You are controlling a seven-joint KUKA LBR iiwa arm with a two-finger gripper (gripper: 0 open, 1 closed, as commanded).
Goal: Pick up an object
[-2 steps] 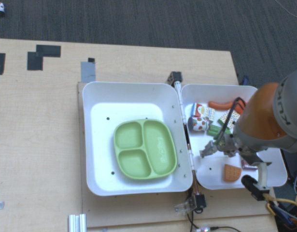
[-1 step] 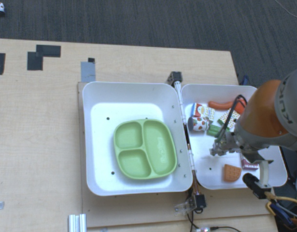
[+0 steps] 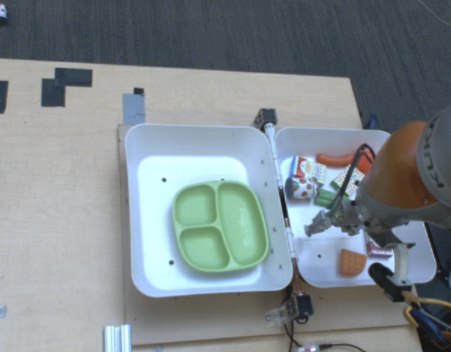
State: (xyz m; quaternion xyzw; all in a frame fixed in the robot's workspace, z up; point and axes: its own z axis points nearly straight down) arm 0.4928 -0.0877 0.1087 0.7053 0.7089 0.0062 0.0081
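Observation:
My gripper [image 3: 318,224] hangs over the middle of the right bin [image 3: 313,270], low above its white floor. Just behind it lies a small green object [image 3: 326,196]. A red and white packet [image 3: 303,179] lies further back at the bin's left side, and a long orange-red piece [image 3: 334,158] lies near the back wall. An orange, waffle-like piece [image 3: 351,262] rests on the floor to the front right of the gripper. A small pink-edged item [image 3: 379,252] peeks out beside it, partly under the arm. Nothing shows in the gripper's grasp.
The left bin [image 3: 148,196] holds a light green divided plate [image 3: 221,226] with three compartments. The grey and orange arm [image 3: 401,174] covers the right part of the right bin. A divider rail [image 3: 280,196] runs between the bins.

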